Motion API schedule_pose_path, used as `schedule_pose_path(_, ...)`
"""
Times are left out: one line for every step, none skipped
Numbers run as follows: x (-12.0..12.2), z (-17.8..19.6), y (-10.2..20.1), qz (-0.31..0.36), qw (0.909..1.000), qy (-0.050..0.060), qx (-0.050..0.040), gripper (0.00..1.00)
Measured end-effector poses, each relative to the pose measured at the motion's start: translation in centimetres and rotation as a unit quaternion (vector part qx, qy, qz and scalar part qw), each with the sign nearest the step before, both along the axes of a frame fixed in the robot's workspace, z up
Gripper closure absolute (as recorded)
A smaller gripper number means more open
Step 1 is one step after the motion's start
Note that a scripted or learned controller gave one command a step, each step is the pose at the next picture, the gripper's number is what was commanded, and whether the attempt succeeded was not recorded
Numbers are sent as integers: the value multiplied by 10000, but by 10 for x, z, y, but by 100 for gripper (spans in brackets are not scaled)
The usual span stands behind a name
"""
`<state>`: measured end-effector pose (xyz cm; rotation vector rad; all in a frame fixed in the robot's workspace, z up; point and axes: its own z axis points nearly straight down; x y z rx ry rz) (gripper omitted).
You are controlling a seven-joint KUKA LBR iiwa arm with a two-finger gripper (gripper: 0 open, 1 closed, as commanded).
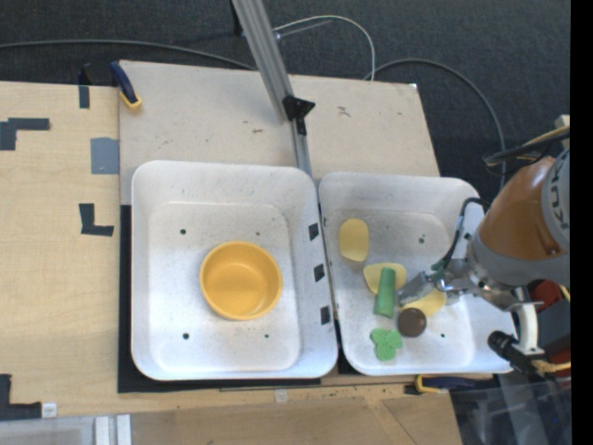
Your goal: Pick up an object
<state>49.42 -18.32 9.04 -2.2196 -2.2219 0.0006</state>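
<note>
Two shallow white bins are seen from above, side by side on a wooden bench. In the left bin a yellow bowl sits upright near the centre. The right bin holds a cluster of small things: a pale yellow oval piece toward 11 o'clock of the bin, a green cylinder lying near the middle on a yellow piece, a dark brown ball just beside it toward 5 o'clock, and a green lumpy piece at about 7 o'clock, close to the bin's near wall. The arm, grey with an orange band, is reached in from 3 o'clock. Its gripper is lowered among the cluster, just beside the green cylinder and above the brown ball; whether its fingers are spread or closed cannot be told, as the tips are small and blurred. Nothing can be made out between them.
</note>
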Motion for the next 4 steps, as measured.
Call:
schedule_pose_path(6, 16, 0, 2, 10000, -97, -17, 100)
schedule_pose_path(14, 61, -1, 5, 10000, -17, -7, 100)
schedule_pose_path(24, 119, -3, 6, 10000, -29, -12, 100)
schedule_pose_path(29, 165, -10, 2, 10000, -23, -12, 100)
